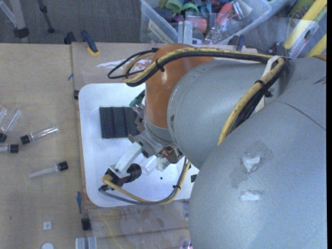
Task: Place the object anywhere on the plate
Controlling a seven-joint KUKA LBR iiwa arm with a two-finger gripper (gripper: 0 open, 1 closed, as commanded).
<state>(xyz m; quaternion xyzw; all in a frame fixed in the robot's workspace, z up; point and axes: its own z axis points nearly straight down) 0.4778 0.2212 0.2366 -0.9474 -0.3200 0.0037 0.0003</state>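
Black ridged block (116, 122) lies just beside the gripper (155, 153), whose opening I cannot tell.

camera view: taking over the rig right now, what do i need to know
Claw: low over the middle of the white bin, under the arm; grip cannot be told, and nothing is seen held.
Things: a black pad, maybe the object, lies flat in the bin's left part, apart from the claw. I cannot make out a plate; the arm covers much of the bin.
Done: no placement seen.
Left: grasp the object and set it on the plate.
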